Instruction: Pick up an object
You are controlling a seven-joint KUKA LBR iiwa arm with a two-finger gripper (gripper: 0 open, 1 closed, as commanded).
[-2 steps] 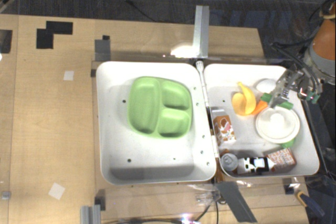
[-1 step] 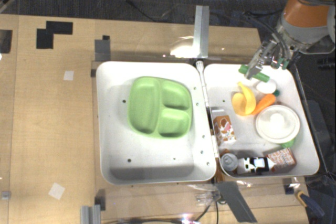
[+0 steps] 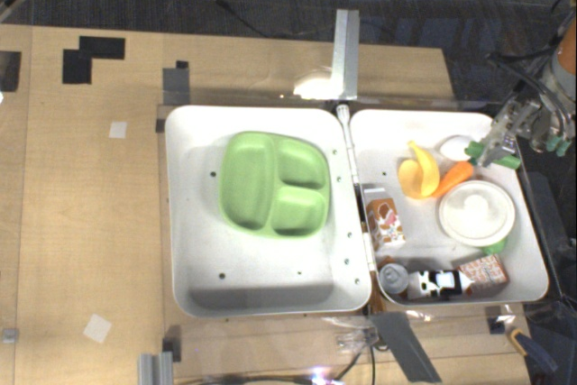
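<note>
Left bin [image 3: 194, 284]: green divided tray [image 3: 273, 183] upside down. Right bin [image 3: 538, 270]: white bowl [image 3: 476, 212], yellow banana [image 3: 419, 174], orange carrot [image 3: 454, 176] between them, small carton [image 3: 385, 224]. Gripper [image 3: 501, 138] over bin's far right corner; grasp impossible to tell.

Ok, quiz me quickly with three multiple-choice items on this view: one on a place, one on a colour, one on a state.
1. Where is the green divided tray?
A. Left bin
B. Right bin
C. On the bench

2. What colour is the round bowl?
A. Red
B. White
C. Blue

3. How does the small carton lie?
A. Flat near the divider between the bins
B. Upright inside the bowl
C. On the green tray

Answers: 1 A, it sits in the left bin. 2 B, it is plain white. 3 A, it lies flat at the right bin's left side.
</note>
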